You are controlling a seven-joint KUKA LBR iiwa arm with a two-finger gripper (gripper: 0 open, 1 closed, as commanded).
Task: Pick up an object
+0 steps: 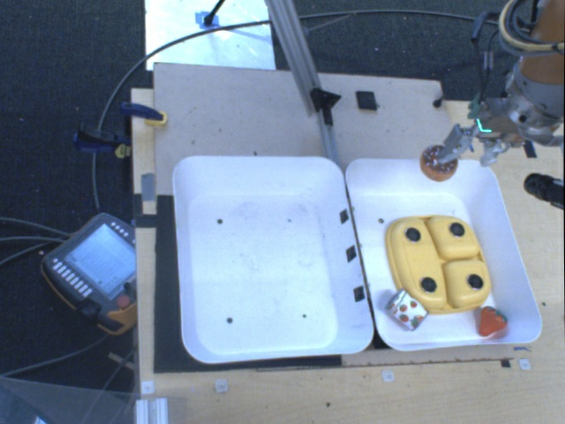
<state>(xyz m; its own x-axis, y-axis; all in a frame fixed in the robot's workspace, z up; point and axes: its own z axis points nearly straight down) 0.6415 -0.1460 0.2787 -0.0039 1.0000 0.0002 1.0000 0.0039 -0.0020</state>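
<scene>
My gripper [469, 155] hangs over the far edge of the right bin [510, 237], its two fingers spread apart and nothing between them. A small brown ring-shaped toy [437, 164] sits at the bin's far rim, right at the tip of the left finger [455, 141] and outside the gap. Nearer the front lies a yellow block [439, 263] with four rounded bumps and black dots. Beside its front corner rests a white cube [406, 310] with coloured spots, and a red strawberry-like piece [492, 322] occupies the front right corner.
The left bin [256, 254] adjoins the right one, with black clips along the shared wall. A slanted metal pole [296, 42] crosses the back of the bench. A teach pendant [93, 272] lies off the bench at left.
</scene>
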